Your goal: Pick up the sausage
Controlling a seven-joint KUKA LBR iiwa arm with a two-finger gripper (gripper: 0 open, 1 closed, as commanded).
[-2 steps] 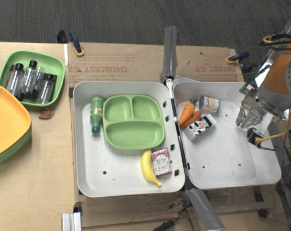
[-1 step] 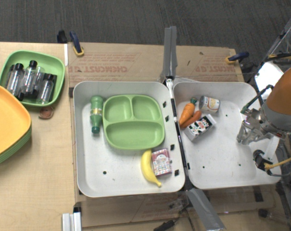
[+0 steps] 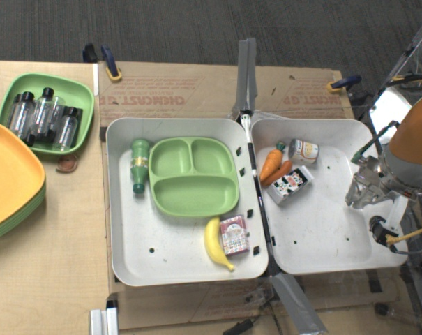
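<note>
Orange-brown and half hidden, the sausage (image 3: 284, 168) was seen lying in the right bin (image 3: 322, 246), touching the carrot (image 3: 270, 162) and resting on the patterned carton (image 3: 289, 184). Nothing had been lifted. The gripper (image 3: 362, 192) was held at that bin's right side, well apart from the sausage; nothing appeared to be gripped, though its opening could not be judged. Approach, grasp and lift all remained.
</note>
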